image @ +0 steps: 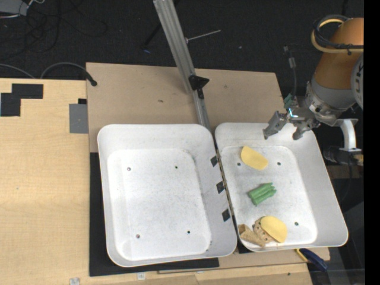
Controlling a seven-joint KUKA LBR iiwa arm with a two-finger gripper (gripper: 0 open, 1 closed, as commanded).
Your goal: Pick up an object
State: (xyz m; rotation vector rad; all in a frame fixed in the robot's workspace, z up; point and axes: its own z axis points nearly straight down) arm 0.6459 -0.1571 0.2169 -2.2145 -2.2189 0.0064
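The claw hangs with its fingers spread and nothing between them above the far rim of the right bin; it should centre over one separate piece, such as the yellow slice, before descending. That bin also holds a green piece and, at its near edge, a yellow round on what looks like a brown scrap, while the left bin is bare.

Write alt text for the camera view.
A grey robot arm's open gripper hovers over the far rim of the right bin, which holds a yellow piece, a green piece and a yellow and tan pile; the left bin adjoins.
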